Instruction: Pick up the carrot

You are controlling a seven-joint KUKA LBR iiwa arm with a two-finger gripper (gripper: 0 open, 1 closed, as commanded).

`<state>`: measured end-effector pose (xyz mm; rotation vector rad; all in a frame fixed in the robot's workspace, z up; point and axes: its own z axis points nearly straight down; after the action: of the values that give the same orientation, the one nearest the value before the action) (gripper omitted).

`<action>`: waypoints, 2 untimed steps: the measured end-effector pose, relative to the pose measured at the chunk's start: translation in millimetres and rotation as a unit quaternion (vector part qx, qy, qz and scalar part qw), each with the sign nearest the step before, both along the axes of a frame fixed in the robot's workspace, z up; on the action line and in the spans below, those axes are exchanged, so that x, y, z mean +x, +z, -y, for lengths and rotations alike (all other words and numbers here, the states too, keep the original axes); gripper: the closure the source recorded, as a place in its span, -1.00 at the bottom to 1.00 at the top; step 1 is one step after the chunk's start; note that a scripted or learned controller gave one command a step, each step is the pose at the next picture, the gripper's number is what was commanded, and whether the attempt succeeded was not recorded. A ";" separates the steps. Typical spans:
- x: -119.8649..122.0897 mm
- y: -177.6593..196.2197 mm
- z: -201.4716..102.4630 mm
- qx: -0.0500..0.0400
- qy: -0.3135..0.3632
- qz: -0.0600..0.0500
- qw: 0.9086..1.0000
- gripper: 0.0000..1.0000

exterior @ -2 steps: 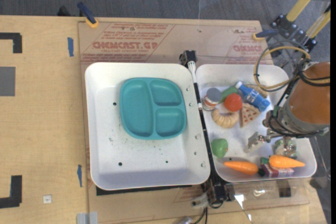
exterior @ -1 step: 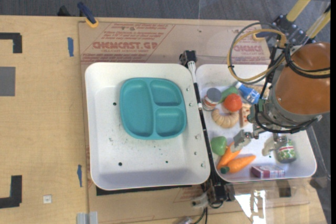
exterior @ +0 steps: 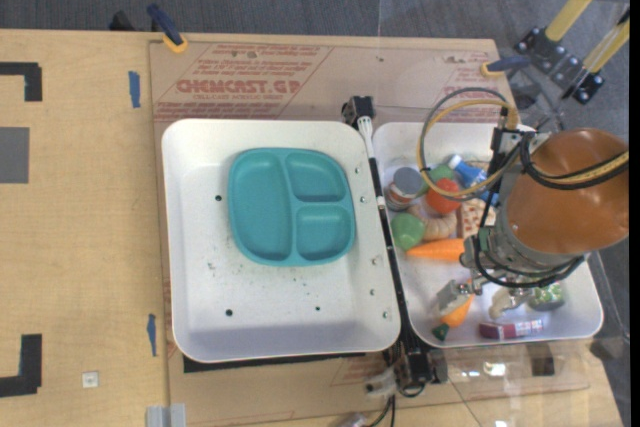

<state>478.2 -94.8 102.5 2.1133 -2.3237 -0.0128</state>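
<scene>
Arm (exterior: 560, 205) hides carrot's (exterior: 436, 251) right end

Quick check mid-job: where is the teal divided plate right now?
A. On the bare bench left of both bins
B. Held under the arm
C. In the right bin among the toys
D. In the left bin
D: the plate lies flat in the left bin, apart from the carrot in the right bin.

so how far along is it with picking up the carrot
Nothing looks finished: the carrot lies in the right bin beside the green toy. In hand: the arm hangs over that bin, the pincer low by another small orange piece. Gripping and lifting remain.
</scene>
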 end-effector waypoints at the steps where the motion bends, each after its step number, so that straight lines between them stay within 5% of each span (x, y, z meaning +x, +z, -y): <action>1: 71.2 -11.8 8.1 -0.001 -0.160 0.009 0.987 -1.00; 2: 18.1 -11.0 10.3 -0.001 -0.218 0.012 0.976 -1.00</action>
<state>496.3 -105.1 91.5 1.5644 -2.7452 0.0155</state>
